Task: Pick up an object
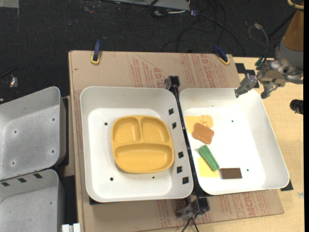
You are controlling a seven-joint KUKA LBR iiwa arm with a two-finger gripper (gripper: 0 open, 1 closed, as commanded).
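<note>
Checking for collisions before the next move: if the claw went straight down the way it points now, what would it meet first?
Probably the right bin's back right rim or bare floor there. The claw hangs above that corner, well away from the food pieces, though depth is uncertain.

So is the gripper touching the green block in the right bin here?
Apart. The camera view shows the gripper over the right bin's far right corner, with open white bin floor between it and the green block, which lies near the divider.
</note>
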